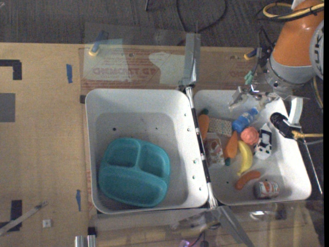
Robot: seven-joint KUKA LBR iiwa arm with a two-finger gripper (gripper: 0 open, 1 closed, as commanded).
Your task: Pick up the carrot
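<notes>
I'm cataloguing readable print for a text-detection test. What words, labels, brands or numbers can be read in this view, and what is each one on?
Clear sheet taped to the bench above the left bin: a line of reddish print, too faint and blurred to read.
Small can in the right bin: a label, too small to read.
Flat packet in the right bin: printed, unreadable.
Nothing here reads reliably.

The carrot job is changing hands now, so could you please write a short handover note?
Gripper: over the back of the right bin; whether open or shut cannot be told, nothing seen in it.
Carrot: lying at the right bin's left wall, near the back, apart from the gripper.
Left bin: holds a teal tray.
Done: nothing lifted yet.
Left: reach the carrot, grasp it, lift it.
</notes>
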